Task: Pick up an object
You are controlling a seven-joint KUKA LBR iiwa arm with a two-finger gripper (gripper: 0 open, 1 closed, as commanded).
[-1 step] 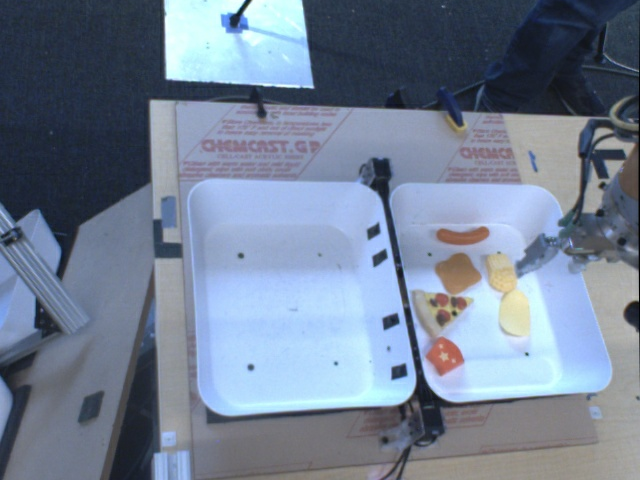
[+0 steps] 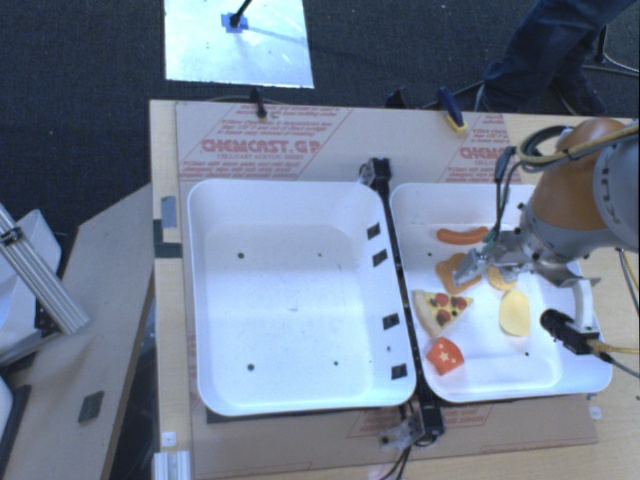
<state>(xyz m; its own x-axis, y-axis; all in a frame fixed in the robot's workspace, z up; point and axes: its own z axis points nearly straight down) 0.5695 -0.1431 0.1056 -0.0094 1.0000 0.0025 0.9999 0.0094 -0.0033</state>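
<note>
Nearest the camera, at the bench's front edge, a tangle of wires [image 2: 415, 436] sits below the seam between the two bins. Just behind it, in the right bin [image 2: 520, 376], a small red piece [image 2: 445, 355] (maybe a tomato or strawberry toy, can't tell) lies near the front-left corner. Next back is a pizza slice [image 2: 440, 310], yellow w/ red dots, close to the bin's left wall. To its right lies a pale yellow oval piece [image 2: 514, 313], well clear of the pizza.

Further in, an orange-brown flat piece [image 2: 456, 271] lies mid-bin, w/ the gripper [image 2: 478, 263] right at its right edge, low over the bin floor. The metal fingertips look close together, touching or nearly touching that piece; can't tell if it's actually pinched between them, so no hold is confirmed. A small yellow-orange bit [image 2: 499, 279] shows just under the wrist. Beyond, a hot dog sausage [image 2: 462, 235] lies near the bin's back wall, apart from the gripper.

The left bin [image 2: 215, 268] sits beside it, sharing the black-clipped seam. The arm [image 2: 575, 193], grey w/ orange band, comes in from the right. Farthest back, a shiny metal plate [image 2: 238, 30] lies on the dark floor.
</note>
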